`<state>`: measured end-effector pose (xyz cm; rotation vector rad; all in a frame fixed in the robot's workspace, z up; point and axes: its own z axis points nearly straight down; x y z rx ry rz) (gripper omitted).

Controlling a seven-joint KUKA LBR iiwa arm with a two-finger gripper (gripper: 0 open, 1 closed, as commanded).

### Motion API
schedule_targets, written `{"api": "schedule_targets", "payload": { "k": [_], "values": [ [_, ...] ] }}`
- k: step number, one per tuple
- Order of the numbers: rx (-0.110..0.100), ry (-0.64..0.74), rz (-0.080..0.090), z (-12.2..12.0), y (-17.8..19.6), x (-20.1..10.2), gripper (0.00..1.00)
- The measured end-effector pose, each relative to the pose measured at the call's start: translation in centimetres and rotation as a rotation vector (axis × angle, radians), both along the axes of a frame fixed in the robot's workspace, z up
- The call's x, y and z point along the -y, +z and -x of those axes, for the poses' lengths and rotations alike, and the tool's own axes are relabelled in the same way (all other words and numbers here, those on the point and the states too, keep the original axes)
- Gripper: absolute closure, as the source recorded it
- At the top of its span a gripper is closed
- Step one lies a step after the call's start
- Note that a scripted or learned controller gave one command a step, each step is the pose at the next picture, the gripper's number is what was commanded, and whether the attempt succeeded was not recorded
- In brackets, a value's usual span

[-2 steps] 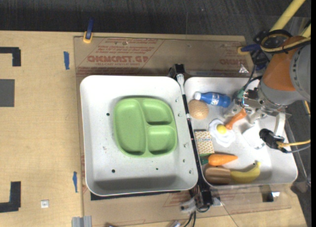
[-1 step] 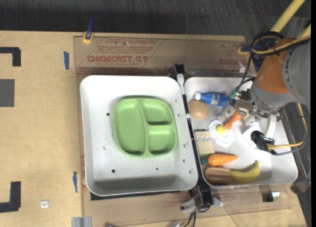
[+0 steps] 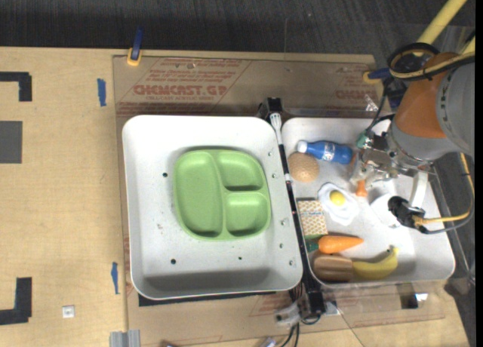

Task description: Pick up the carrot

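So from my end, the two-finger gripper [image 3: 367, 179] hangs in the right white bin [image 3: 438, 251], just right of the white-and-yellow fried egg toy [image 3: 337, 201]. Honestly can't tell how it's set. The tapered orange carrot [image 3: 339, 244] lies near the bin's front, touching the yellow banana [image 3: 379, 264] and the brown bread loaf [image 3: 332, 266]. The left white bin [image 3: 151, 251] holds a green three-compartment plastic tray [image 3: 222, 192].
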<state>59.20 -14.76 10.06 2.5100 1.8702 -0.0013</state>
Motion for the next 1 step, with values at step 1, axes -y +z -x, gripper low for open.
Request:
{"api": "schedule_targets", "payload": {
  "k": [1],
  "values": [
    [-0.003,-0.216,-0.012,-3.00,8.60,-7.52,1.00]
  ]
}}
